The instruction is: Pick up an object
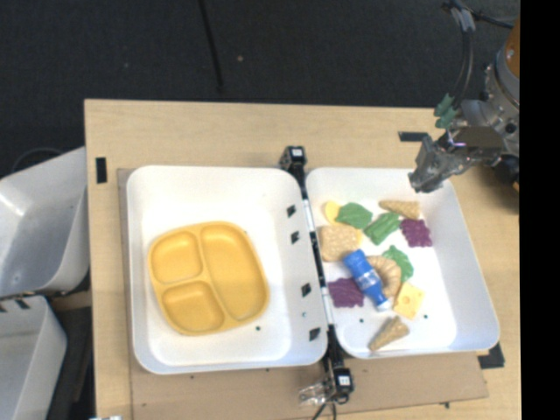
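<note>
Objects clustered in right bin, gripper poised over its far corner

Objects for this pick lie in the right bin (437, 322), 1 of 2 shallow white bins on the table (105, 129). We count roughly 10 small toy food pieces, packed toward the bin's left half. Among them are a blue bottle (367, 278) lying on its side across the middle of the pile, 2 purple grape bunches (416, 232) (346, 292), green leafy pieces (382, 227), a tan wedge (389, 332) lying apart near the front, and another tan wedge (401, 206) at the far edge of the group.

We judge the crowding to matter: most pieces touch or overlap a neighbour, so a descent into the centre risks catching 2 at once or pushing pieces aside. The 2 tan wedges sit freer and look like the cleaner candidates.

The left bin (149, 339) carries only a yellow divided plate (208, 276) with 3 compartments.

The gripper (426, 175) hangs at the right bin's far right corner, above the rim, nearest the far tan wedge. Nothing is visible between its fingers. Whether they stand apart or together we cannot tell; the dark tip is too small and shadowed. We judge the pick not yet begun.
</note>
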You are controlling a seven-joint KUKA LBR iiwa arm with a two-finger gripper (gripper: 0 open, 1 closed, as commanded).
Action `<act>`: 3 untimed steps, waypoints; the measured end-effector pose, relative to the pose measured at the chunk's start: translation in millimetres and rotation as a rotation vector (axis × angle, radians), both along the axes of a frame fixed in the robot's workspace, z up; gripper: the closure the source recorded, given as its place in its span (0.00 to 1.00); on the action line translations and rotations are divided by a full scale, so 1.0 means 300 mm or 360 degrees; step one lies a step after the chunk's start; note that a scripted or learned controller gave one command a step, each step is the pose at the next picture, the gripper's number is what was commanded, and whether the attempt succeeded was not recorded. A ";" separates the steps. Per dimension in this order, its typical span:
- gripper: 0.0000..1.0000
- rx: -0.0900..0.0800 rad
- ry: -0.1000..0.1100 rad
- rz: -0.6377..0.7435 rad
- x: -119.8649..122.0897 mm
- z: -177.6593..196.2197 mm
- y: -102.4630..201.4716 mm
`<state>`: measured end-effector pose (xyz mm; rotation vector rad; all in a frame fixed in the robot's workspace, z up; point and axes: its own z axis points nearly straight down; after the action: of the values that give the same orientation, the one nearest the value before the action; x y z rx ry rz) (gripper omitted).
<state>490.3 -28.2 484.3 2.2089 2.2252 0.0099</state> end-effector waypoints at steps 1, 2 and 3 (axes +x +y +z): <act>1.00 -0.0003 0.0014 -0.0007 0.000 -0.071 0.018; 1.00 -0.0001 0.0025 -0.0010 -0.002 -0.356 0.069; 1.00 0.0002 0.0018 0.0004 -0.003 -0.398 0.385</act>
<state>489.5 87.2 365.0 2.2121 2.2345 -0.0011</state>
